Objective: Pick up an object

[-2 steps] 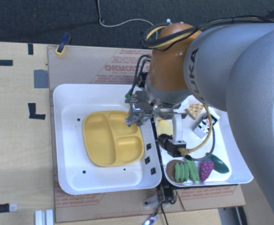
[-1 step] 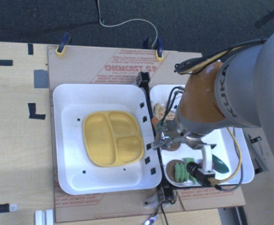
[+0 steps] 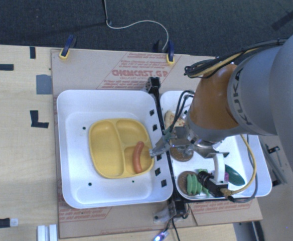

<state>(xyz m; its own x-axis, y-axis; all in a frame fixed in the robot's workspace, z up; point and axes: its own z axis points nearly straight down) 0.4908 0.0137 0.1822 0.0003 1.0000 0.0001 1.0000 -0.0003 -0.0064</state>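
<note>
With the tool (image 3: pixel 162 145) hanging over the divider between the bins, its fingers' state hidden from me, the nearest pick looks like the sausage (image 3: pixel 138 157) on the yellow plate (image 3: pixel 106 147) in the left bin (image 3: pixel 71 134), so descend straight, centred across its width.

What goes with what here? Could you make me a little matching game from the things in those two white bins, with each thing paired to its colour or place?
Things:
1. divided plate
2. sausage
3. ridged green item
4. band on the arm

Descriptions:
A. orange, above the wrist
B. yellow, lying in the left bin
C. reddish, resting in the plate's right compartment
D. in the right bin, near its front edge

Pairs: 1-B, 2-C, 3-D, 4-A
</note>
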